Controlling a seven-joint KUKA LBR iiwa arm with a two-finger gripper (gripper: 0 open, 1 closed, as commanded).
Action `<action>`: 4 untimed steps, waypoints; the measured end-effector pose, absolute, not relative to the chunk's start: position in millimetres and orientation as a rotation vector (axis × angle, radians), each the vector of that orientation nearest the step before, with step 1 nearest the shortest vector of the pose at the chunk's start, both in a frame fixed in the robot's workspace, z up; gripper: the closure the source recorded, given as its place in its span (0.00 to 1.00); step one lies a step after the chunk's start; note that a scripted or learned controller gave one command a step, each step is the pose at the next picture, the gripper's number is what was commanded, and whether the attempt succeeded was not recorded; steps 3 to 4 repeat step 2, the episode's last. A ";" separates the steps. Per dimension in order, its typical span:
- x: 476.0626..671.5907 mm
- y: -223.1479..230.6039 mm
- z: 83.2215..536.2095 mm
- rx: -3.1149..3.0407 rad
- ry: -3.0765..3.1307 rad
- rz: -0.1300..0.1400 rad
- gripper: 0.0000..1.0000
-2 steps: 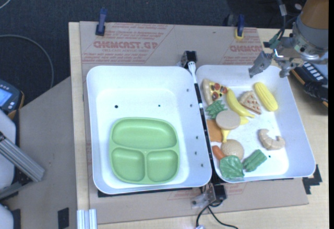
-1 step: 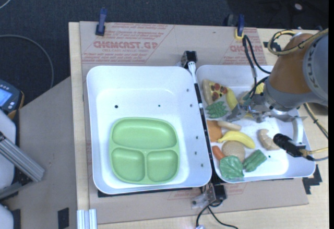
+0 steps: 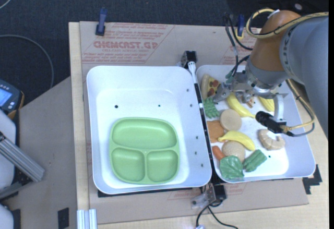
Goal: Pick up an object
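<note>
The right bin holds a heap of toy food. A banana lies near its middle, and a second banana lies below it, with a round tan piece between them. An orange piece sits left of that, a pizza slice lies at the top left corner, and a green leafy piece is just under the slice. Toward the front lie a pale round piece, a green lettuce piece and a darker green piece. A beige lump rests at the right.

The tool hangs over the upper part of this bin, just above the first banana; whether it is spread or pressed together cannot be told.

The left bin carries a green tray with three sections. Both bins sit on the counter.
</note>
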State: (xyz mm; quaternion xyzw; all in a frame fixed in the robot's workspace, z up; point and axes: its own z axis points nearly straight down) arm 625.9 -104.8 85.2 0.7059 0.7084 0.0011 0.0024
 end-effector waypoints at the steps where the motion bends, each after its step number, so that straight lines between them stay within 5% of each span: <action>1: 624.4 -106.2 96.0 2.218 2.219 0.003 1.00; 2: 621.9 -36.5 191.6 2.208 2.226 0.014 1.00; 4: 621.9 -36.5 191.6 2.208 2.226 0.014 1.00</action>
